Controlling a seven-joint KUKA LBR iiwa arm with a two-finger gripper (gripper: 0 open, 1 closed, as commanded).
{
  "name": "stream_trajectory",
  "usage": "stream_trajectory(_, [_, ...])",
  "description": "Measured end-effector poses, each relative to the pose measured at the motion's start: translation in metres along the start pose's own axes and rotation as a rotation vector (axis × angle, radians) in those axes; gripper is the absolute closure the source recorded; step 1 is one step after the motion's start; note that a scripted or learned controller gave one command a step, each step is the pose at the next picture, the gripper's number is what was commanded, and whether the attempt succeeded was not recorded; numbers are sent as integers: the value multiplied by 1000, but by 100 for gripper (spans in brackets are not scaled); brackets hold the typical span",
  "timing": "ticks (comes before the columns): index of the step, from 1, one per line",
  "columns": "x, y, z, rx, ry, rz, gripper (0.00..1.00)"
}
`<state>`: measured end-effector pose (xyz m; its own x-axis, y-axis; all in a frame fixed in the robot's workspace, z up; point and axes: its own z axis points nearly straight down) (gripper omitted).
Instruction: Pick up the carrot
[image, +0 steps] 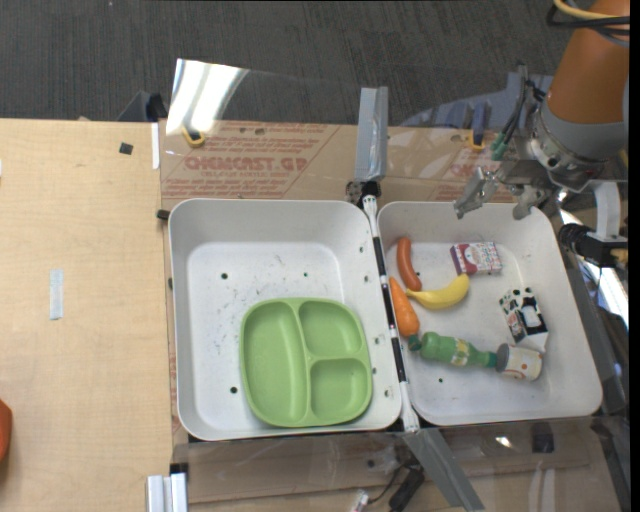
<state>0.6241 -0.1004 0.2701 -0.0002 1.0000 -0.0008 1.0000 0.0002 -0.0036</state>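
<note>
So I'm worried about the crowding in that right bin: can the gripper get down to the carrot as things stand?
Probably yes. The carrot lies uncovered from above, but the bin wall is close on one side and the banana on the other, leaving the gripper little room.

Arm (590, 80) cut off by top and right edges of frame; upper links out of view. Gripper (500, 195) at upper right small and blurred; finger state not readable. Orange object (4, 430) at lower left cut by left edge; identity not determinable. Print on small box (476, 259) and on black-and-white item (524, 314) in right bin (575, 400) too small to read. Bottle (455, 351) label illegible. Hardware below bins at bottom edge cropped and blurred.
</note>
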Motion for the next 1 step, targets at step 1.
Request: stream_trajectory(1, [-64,-25,107,-1,0,173,0])
